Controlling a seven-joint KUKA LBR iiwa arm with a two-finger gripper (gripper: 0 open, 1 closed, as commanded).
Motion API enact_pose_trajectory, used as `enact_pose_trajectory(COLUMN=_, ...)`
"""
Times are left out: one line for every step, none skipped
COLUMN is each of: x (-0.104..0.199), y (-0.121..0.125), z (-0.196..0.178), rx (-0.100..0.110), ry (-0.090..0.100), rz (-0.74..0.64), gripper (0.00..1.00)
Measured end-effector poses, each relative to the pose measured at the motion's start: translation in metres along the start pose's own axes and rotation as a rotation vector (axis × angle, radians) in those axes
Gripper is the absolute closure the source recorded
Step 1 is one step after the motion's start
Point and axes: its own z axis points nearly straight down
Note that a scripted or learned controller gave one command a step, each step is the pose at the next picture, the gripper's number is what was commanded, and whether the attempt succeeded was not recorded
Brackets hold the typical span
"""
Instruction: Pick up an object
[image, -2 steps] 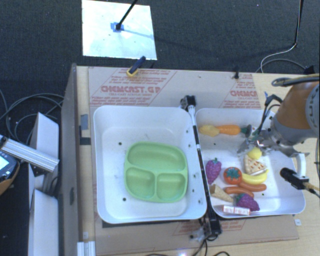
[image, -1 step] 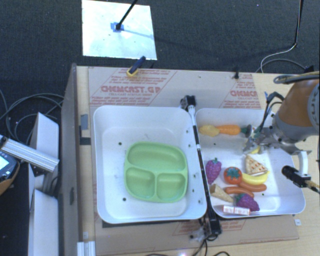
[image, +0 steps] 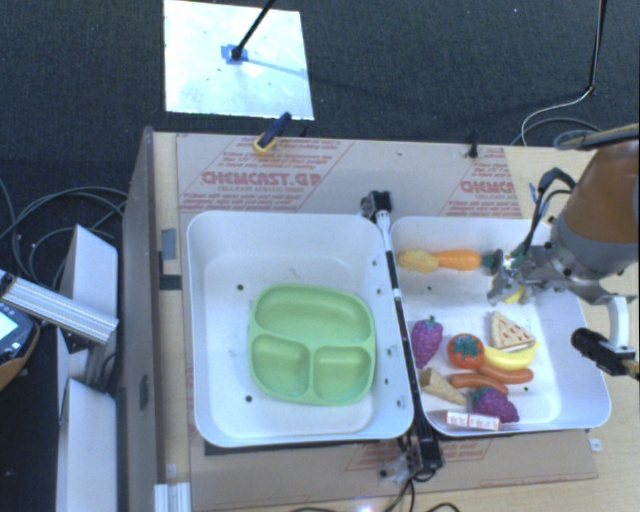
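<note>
We see the arm (image: 605, 205) reaching in from the right over the right bin (image: 580, 400), its orange band above the grey wrist. The gripper (image: 508, 285) hangs low over the upper part of that bin, just right of the carrot's green end. We cannot tell how far its fingers are parted, and we see nothing held between them.

The right bin holds the toy food. A carrot (image: 455, 260) lies along the top, with a yellow piece (image: 418, 262) touching its left end. Lower down we find a purple strawberry-shaped piece (image: 427, 340), a tomato (image: 465, 350), a sandwich wedge (image: 510, 330), a banana (image: 510, 357) and a sausage (image: 490, 380) just beneath it. Near the front wall lie a tan wedge (image: 437, 385), a bunch of purple grapes (image: 495, 403) and a small flat packet (image: 472, 421) with red print too small for us to read.

The left bin (image: 215, 300) bears a green divided plate (image: 312, 343) with three compartments, set near its middle.

Under both bins lies a sheet (image: 250, 175) printed in red. We read "CHEMCAST GP" on the left part; the same lettering repeats behind the right bin, partly cut off. A blue and yellow tool (image: 272, 133) rests at the sheet's far edge.
</note>
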Motion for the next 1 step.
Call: enact_pose_trajectory(x=0.0851, y=0.0737, z=-0.0155, rx=0.0, ry=0.002, rz=-0.001, gripper=1.0)
